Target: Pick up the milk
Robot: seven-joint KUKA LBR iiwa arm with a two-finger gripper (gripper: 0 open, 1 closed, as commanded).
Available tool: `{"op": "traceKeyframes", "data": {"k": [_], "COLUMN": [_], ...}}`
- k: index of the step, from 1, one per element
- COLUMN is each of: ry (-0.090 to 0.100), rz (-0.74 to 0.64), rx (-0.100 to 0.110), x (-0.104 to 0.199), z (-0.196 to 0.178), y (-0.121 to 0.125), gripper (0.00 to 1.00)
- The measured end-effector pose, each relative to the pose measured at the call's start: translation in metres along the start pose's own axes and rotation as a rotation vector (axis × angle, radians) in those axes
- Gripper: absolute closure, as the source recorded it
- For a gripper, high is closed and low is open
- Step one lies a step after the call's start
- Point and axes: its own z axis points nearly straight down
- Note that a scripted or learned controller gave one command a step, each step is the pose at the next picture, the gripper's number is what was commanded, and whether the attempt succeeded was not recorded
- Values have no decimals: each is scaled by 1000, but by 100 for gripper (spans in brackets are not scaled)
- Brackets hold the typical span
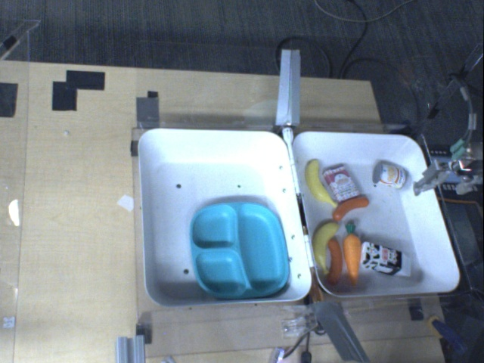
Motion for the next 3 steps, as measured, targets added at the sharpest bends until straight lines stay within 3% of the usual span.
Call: {"op": "traceKeyframes", "data": {"k": [1,2,3], "ry": [1,-2,-1], "rz": [122,-39,-42], "rx": [2,-12,-16], "x": [36,57,58], "z": [94,191,182], "y": [-37,-34,-30], "gripper": [0,0,100]}}
